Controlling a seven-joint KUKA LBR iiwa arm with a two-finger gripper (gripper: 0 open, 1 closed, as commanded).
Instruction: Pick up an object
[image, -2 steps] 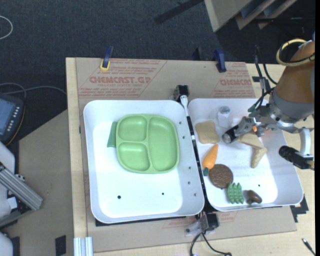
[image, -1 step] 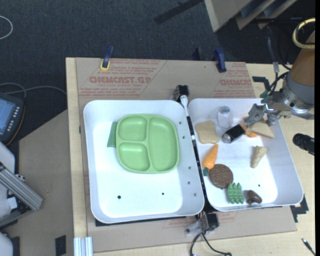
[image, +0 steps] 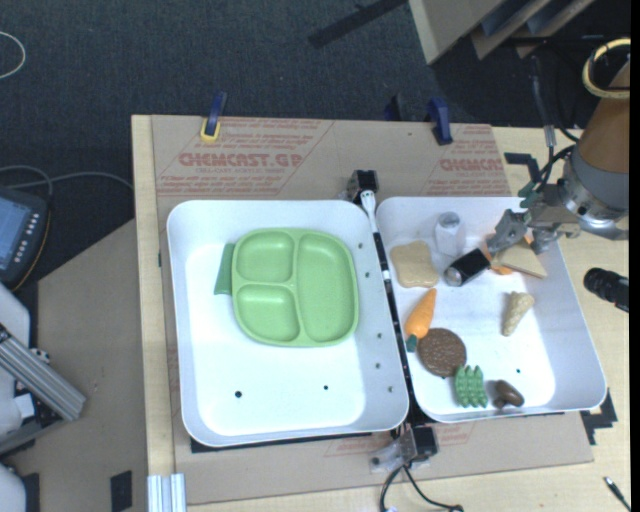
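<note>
Left bin (image: 200, 330): green three-compartment plate (image: 296, 286), upper centre. Right bin (image: 570, 340): toast slice (image: 414, 264) at 10 o'clock, carrot (image: 422, 312), brown round cookie (image: 441, 352), green toy (image: 469, 386) at 6 o'clock, pale wedge (image: 515, 312), black cylinder (image: 466, 268). Gripper (image: 518, 236) at the bin's 1 o'clock corner, above an orange-tan piece (image: 522, 264); finger state cannot be told.

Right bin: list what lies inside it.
The right bin holds a carrot, brown disc, green toy, toast piece and black cylinder. The gripper covers whatever lies beneath it.
</note>
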